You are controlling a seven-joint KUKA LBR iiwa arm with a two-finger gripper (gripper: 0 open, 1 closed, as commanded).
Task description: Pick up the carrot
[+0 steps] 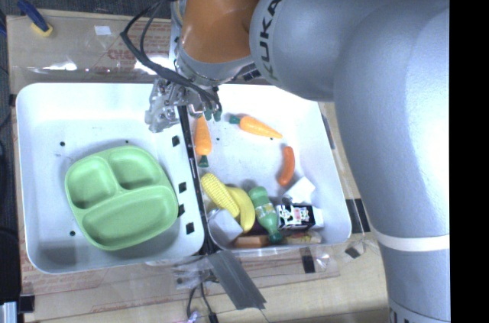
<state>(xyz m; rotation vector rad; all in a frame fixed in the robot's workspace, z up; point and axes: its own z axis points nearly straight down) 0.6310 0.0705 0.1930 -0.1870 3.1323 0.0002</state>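
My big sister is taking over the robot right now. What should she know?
Hand: low over the wall between the two bins, near the top of the right bin. Whether it is open or shut cannot be told.
Carrots: two in the right bin. One lies just below the hand by the wall, one further right.
Also there: sausage, corn, banana, green bottle. Green plate in the left bin.
Done: no carrot lifted yet.
Left: grab a carrot and lift it.
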